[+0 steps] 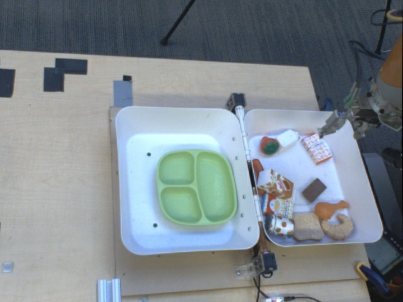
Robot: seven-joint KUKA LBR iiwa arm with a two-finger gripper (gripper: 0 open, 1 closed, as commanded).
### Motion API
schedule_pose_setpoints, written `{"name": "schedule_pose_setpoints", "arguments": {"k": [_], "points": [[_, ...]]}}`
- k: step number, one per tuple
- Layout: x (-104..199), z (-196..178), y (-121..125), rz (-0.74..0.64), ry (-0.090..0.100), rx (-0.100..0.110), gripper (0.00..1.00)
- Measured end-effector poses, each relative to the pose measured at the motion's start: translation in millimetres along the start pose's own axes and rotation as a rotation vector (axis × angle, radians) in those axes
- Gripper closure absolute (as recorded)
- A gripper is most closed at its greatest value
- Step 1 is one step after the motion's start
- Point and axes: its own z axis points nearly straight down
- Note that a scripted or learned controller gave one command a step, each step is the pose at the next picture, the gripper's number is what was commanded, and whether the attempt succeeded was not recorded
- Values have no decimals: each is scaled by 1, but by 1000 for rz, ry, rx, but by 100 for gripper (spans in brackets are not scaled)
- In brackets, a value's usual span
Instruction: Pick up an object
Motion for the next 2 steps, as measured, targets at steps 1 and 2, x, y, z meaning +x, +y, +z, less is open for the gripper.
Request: {"name": "schedule_pose_setpoints", "arguments": {"k": [1,2], "points": [[-14,100,8,2,1,2,0],[11,133,-58,2,0,-2,0]]}}
